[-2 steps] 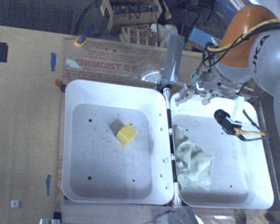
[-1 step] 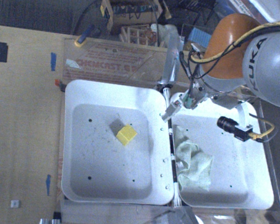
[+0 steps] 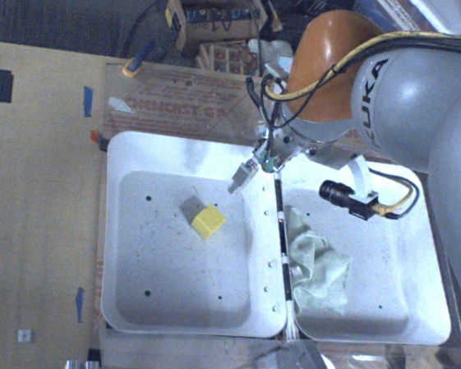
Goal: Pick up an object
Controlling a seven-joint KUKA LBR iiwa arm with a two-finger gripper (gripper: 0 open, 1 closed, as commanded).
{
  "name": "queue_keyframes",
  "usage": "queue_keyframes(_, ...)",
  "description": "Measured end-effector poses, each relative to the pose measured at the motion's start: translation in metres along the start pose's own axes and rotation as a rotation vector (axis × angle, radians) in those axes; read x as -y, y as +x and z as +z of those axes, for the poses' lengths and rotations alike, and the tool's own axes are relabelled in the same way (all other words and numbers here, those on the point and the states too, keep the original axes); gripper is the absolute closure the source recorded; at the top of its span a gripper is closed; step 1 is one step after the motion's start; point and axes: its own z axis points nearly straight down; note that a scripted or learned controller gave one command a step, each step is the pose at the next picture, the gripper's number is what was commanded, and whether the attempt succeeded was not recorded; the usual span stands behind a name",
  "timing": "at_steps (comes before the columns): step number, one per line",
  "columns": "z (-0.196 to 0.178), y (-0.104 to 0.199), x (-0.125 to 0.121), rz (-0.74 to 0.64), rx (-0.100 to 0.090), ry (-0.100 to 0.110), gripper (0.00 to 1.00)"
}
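Note:
A small yellow block [image 3: 208,221] lies on the floor of the left bin [image 3: 119,291], a little left of its middle. A crumpled pale green cloth [image 3: 318,268] lies in the right bin [image 3: 414,316], against the divider. My gripper [image 3: 253,170] hangs over the upper right part of the left bin, close to the divider, above and to the right of the yellow block. One grey finger [image 3: 240,177] points down and left. Nothing shows between the fingers, and the wrist hides how far apart they stand.
The grey arm with its orange band [image 3: 327,58] covers the back of the right bin. A black cylindrical part with a yellow cable [image 3: 349,197] juts out over that bin. Cardboard and clutter [image 3: 212,16] lie behind the bins. The wooden bench [image 3: 30,198] stretches left.

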Motion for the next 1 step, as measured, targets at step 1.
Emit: queue_keyframes(1, 0.0252, 0.1051, -0.0596, -0.143, -0.005, 0.004, 0.0)
